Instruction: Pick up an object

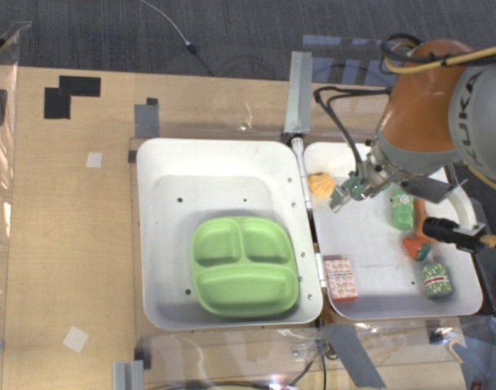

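Overhead, arm (443,96) angled into right bin (378,287), gripper (351,190) near orange object (320,184), perhaps open, grip unclear

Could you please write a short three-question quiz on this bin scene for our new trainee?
1. True or false: the green divided plate lies in the left bin.
2. Which thing lies nearest the right bin's front left corner?
A. the orange piece
B. the small patterned box
C. the green bottle
3. Fill in: the arm's gripper hangs over the ____ bin.

Key:
1. True; the plate sits in the front half of the left bin.
2. B; the box lies by that corner, the orange piece lies near the back left and the bottle further right.
3. Right.
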Robot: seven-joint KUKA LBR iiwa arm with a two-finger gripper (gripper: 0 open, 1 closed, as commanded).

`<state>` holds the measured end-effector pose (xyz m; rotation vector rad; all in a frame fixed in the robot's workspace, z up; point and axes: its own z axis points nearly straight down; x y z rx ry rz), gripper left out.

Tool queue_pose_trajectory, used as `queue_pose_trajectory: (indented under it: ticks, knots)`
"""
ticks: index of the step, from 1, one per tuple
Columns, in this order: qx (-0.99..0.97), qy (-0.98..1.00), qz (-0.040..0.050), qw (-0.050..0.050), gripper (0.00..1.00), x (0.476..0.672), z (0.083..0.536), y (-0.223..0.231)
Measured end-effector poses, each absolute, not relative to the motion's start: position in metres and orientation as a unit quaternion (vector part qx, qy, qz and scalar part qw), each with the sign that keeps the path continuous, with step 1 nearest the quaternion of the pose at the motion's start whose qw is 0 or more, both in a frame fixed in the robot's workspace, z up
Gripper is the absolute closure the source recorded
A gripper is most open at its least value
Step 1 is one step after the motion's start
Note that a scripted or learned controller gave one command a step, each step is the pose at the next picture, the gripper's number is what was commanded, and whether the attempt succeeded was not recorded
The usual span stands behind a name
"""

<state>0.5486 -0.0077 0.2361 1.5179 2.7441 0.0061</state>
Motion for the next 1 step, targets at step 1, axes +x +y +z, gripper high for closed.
queue_pose_trajectory:
  ticks: [1]
  knots:
    - [0.224,0.975,0.0013,0.003,1.0,0.5124,0.2039,0.0161]
